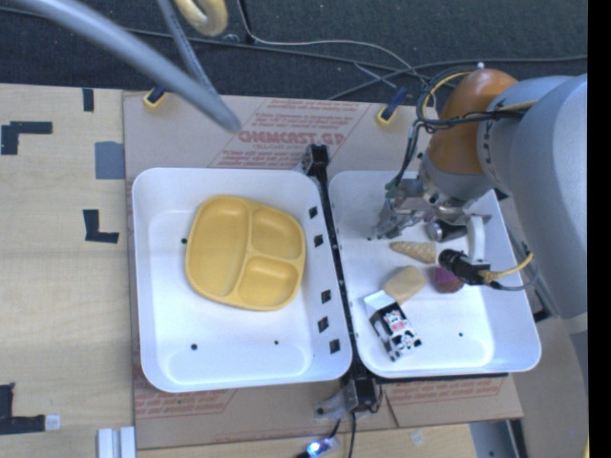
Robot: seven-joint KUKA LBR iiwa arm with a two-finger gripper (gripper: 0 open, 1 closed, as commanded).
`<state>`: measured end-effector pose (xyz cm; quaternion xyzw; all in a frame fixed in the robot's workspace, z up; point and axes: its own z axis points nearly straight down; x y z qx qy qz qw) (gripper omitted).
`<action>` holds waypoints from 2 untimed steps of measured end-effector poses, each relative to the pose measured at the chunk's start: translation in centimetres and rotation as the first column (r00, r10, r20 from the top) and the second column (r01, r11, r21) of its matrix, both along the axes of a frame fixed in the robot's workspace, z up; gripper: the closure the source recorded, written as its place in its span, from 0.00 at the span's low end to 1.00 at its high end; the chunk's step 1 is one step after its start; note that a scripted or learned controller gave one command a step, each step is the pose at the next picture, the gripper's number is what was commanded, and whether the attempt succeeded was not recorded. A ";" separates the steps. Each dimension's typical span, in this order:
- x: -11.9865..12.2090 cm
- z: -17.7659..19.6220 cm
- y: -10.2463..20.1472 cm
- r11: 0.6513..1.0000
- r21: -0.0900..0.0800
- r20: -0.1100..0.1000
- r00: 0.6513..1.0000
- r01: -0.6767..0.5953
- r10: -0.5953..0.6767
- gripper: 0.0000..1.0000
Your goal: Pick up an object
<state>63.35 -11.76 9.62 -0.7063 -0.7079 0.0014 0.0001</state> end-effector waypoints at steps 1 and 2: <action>-0.6 4.5 0.1 1.000 0.001 0.004 1.000 0.002 -0.002 1.00; -1.3 9.4 0.7 1.000 0.001 0.005 1.000 0.001 -0.001 1.00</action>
